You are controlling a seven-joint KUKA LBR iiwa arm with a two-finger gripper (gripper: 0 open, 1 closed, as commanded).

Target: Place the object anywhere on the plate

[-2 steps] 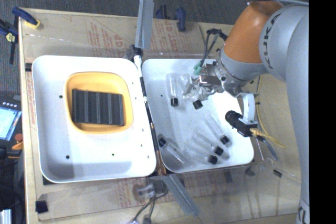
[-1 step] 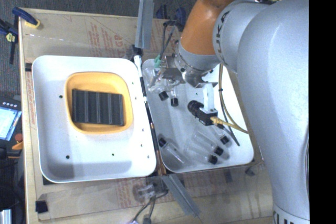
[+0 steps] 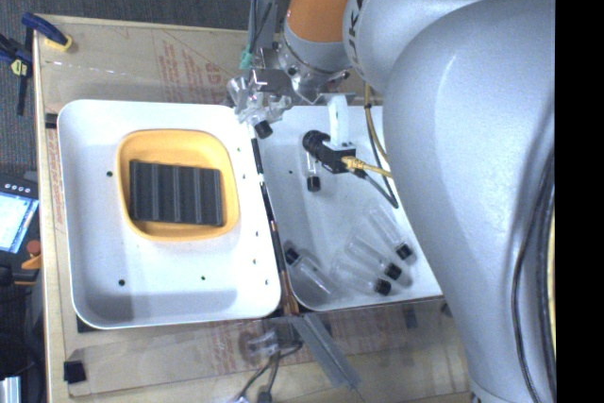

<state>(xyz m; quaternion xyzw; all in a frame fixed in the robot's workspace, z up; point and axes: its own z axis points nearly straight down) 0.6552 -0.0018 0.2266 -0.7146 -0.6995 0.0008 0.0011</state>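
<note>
1. Nearest, on the desk (image 3: 142,47) in front of the bins, a grey bar (image 3: 328,356) lies beside something clear and small. I cannot tell what either is.

2. At the near end of the right bin (image 3: 316,222) lies a loose cluster of clear tubes (image 3: 363,260) with black caps. They are see-through against the white floor, so their outlines and their count are hard to make out. I take the task's object to be one of these, which would put it in the right bin, well apart from the plate.

3. In the left bin (image 3: 94,283) sits the yellow plate (image 3: 142,146) with a dark ribbed panel (image 3: 177,193) in its middle. Whether that panel is part of the plate I cannot say. No tube lies on it, so the placing is not yet done.

4. Farthest, the gripper (image 3: 257,113) hangs over the far end of the wall between the two bins. Its tip is small and cluttered, and I cannot tell how wide it stands or whether anything is in it. A small dark spot just beneath it could be a cap or part of the tool.

5. By my judgement the whole task is left: a grasp that can be seen, a carry across to the left bin, and a release over the plate. The arm's bulk hides the right bin's far right side.
</note>
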